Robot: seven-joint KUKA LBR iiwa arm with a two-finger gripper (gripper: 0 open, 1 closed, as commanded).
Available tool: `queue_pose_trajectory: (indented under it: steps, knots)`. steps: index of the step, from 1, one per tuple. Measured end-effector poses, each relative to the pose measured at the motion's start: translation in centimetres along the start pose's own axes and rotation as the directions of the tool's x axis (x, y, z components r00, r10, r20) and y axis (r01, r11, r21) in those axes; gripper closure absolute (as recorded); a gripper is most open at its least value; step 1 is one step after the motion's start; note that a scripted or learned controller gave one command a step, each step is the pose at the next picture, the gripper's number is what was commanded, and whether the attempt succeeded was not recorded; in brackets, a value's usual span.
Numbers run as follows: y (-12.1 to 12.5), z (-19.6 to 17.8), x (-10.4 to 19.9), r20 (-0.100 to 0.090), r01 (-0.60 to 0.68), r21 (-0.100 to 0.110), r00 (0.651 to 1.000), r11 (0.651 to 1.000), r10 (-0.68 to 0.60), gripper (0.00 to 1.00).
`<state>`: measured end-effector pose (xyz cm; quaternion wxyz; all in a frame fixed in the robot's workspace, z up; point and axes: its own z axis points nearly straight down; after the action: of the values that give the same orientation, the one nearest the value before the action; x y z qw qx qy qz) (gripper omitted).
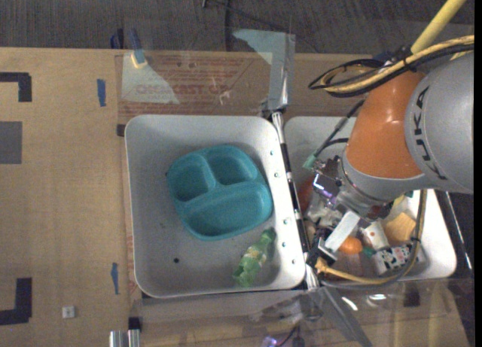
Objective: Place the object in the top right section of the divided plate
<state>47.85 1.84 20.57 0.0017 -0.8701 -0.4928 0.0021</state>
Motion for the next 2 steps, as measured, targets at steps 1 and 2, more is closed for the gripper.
queue_pose_trajectory:
  steps: [1,2]
  knots:
    - [0.5,0.3,-0.8,0.000,0.038,0.000,0.999,0.999,-0.038,1.00]
    - [2.1,0.4,-3.4,-0.001,0.062,0.000,0.998,0.998,-0.062,1.00]
